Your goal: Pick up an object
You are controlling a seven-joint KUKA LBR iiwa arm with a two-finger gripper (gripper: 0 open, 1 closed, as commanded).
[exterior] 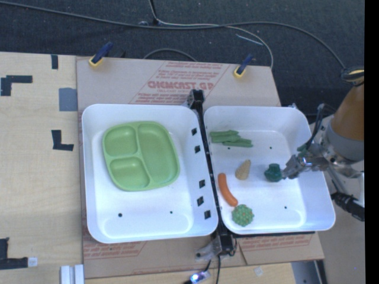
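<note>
Right bin, my operating view. The dark green object (272,173) sits toward the right side of the right bin (260,114), a small, lumpy, roughly round piece with no clear long axis. It lies just to the view's left of my gripper (291,169), touching or nearly touching the fingertips; I cannot tell whether it is between them. I judge the coming move to turn on that short leftward gap, the arm (346,129) reaching in from the right over the bin's wall. Whether the jaws are spread or closed I cannot tell at this size.

Outward from it: a tan piece (243,170) near on the left, an orange carrot (227,189) beyond, a light green broccoli (243,216) below, green beans (231,138) above. The left bin (142,220) bears a green divided plate (141,156).
</note>
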